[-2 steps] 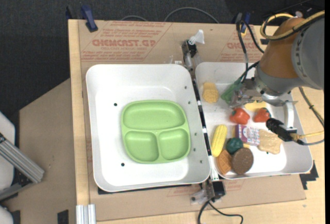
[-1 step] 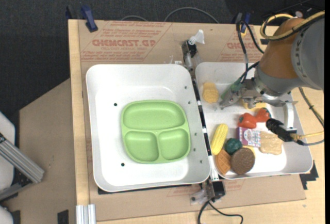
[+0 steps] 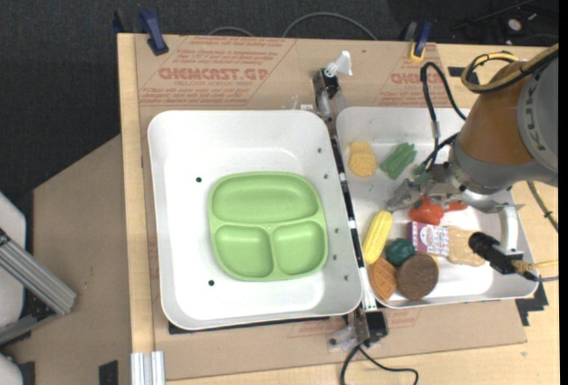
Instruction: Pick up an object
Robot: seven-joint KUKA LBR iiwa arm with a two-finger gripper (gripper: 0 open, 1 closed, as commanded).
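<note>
**Arm over right bin, gripper down in the toy pile**

- Arm comes in from the right, orange band above the wrist, hanging over the right bin. Gripper sits low among the objects near bin centre. Finger state: can't tell, wrist and clutter hide the tips.
- Nearest thing: red object, just below the gripper, touching or nearly so. Shape unclear, no long axis readable. Nothing visibly between the fingers.
- Corn cob: long axis runs near-vertical in view, slightly tilted, top end leaning right. Lies along the bin's left wall, left and below the gripper, near but apart.
- Green block: long axis diagonal, lower-left to upper-right, above-left of the gripper.
- Yellow piece: upper-left of bin, beside the green block.
- Pink packet directly below the red object; dark green item to its left; brown round disc and orange piece at the near wall.
- Room: objects are packed along the left and near sides of the right bin; upper part of the bin floor is bare.
- Left bin holds a green divided tray, centred, bare white floor all round it.
</note>
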